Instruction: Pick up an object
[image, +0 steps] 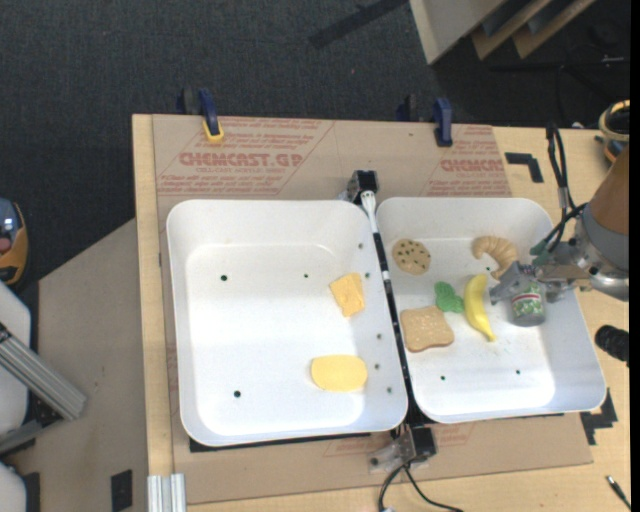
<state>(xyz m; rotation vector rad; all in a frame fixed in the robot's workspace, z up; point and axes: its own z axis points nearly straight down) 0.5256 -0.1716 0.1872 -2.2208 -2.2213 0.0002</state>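
Banana (480, 306) in the right bin (560, 392), just left of the fingers (527, 300), which sit low beside it, opening impossible to tell, croissant (494, 249) just beyond

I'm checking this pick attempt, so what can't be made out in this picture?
- Gripper, camera view: blurred and small, so the jaws' state and any hold are unclear.
- Arm: cut off by the right edge.
- Croissant: one end hidden behind the gripper.
- Green item: too small to identify.
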